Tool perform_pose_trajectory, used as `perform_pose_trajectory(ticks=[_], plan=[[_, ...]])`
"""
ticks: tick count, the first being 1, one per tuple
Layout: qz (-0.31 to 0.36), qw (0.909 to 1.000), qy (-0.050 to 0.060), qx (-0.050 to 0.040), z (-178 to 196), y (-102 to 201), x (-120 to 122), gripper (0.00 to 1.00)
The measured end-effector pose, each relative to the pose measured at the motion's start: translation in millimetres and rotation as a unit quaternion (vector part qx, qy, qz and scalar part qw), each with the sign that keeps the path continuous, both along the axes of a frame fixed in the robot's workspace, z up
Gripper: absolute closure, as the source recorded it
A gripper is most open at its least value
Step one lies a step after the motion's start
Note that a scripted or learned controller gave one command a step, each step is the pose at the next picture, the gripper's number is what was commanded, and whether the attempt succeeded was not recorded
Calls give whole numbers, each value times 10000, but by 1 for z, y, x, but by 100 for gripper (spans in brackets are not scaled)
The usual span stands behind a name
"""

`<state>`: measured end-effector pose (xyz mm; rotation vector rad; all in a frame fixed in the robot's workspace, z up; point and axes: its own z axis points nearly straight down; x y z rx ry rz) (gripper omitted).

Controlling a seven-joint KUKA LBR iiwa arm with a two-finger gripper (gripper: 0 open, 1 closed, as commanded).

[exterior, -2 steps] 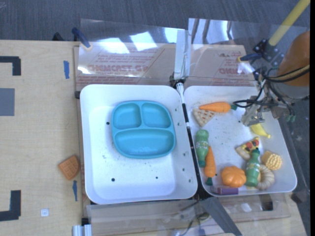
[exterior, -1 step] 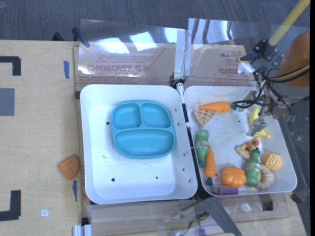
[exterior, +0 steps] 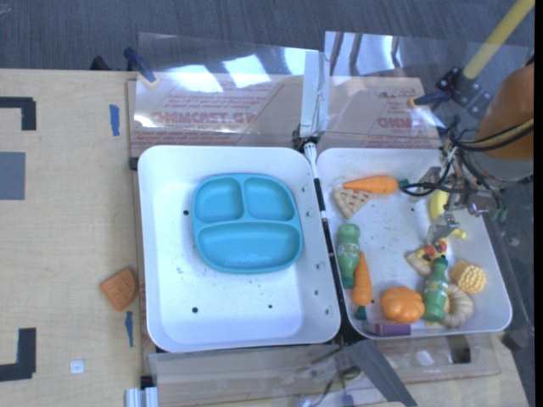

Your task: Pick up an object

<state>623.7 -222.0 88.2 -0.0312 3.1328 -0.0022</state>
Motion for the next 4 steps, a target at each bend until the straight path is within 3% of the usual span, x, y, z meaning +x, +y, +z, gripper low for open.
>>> perform_pose_trajectory(ticks=[1, 2, 3, 4], plan=[[9, 10000, -81, -25, 16, 0, 5, 100], [9, 10000, -70, -21, 15, 1, 4, 0], [-599, 9982, -10, 5, 0, -1, 6, 0], [-595, 9982, -88, -14, 15, -2, 10, 100]])
